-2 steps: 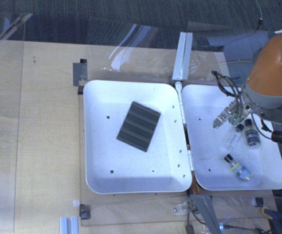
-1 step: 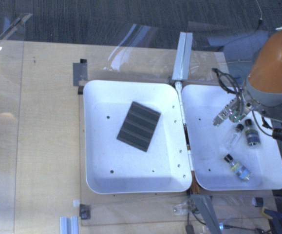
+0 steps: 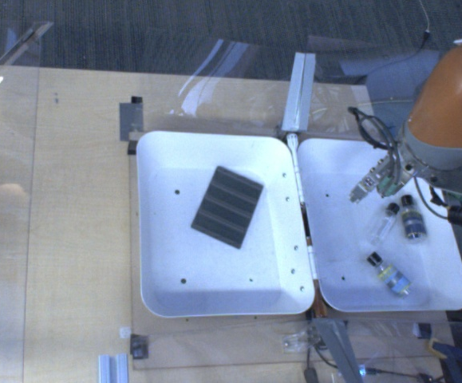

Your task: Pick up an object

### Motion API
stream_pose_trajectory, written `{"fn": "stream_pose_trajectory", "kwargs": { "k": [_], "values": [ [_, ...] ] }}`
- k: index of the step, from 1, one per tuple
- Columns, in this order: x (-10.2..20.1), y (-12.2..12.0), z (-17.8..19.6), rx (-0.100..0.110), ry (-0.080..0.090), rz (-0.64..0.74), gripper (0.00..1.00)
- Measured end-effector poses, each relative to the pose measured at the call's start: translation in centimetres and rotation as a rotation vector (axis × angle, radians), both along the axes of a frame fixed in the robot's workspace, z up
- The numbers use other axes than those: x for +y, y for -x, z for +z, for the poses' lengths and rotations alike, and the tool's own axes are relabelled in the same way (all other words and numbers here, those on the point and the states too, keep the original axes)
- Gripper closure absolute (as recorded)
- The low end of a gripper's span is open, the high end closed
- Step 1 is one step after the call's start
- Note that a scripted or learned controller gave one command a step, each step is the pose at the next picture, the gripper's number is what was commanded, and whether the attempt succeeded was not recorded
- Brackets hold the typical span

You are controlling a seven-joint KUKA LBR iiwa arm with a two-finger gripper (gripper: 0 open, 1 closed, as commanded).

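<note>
A dark grey ribbed rectangular block (image 3: 228, 207) lies tilted in the middle of the left bin (image 3: 159, 278). In the right bin (image 3: 334, 286), a small black-capped bottle (image 3: 411, 220) lies toward the right side. A clear tube (image 3: 381, 229) lies just left of it. Another small bottle (image 3: 390, 275), with a black cap and a yellow and blue body, sits nearer the front. My gripper (image 3: 377, 180) hangs over the upper part of the right bin, above and left of the first bottle. Cables and the grey and orange arm (image 3: 450, 102) sit behind it.
A metal rail (image 3: 298, 94) runs back from the gap between the two bins. A black bracket (image 3: 132, 118) sits at the left bin's far left corner. The wooden bench top (image 3: 55, 214) stretches out to the left.
</note>
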State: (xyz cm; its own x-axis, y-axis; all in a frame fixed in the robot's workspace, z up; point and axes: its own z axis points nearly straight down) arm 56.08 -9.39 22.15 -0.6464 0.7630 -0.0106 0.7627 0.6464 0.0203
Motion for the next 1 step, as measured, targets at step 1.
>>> {"fn": "stream_pose_trajectory", "kwargs": {
  "k": [1],
  "values": [
    [0.10,-0.30,0.81,-0.004,0.000,0.005,1.00]
  ]
}}
